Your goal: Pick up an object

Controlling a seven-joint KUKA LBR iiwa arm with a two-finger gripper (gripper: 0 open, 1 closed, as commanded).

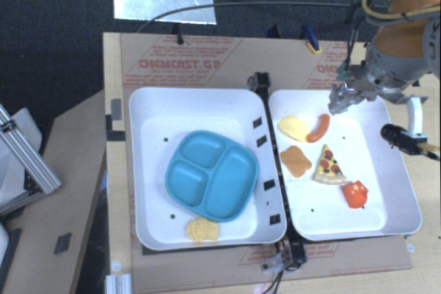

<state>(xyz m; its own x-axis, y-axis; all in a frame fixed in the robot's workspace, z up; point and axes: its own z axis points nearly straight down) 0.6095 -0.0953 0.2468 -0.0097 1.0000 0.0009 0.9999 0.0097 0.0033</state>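
The grey arm's gripper (341, 101) hovers at the right white bin's (393, 210) 12 o'clock edge, just above the red sausage (318, 127); whether its fingers are wide or narrow cannot be told. At the sausage's 9 o'clock lies a yellow slice (293, 126); at 6 o'clock, a pizza wedge (329, 166).

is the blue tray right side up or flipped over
Right side up: the blue tray in the left bin shows its three recessed compartments facing up.
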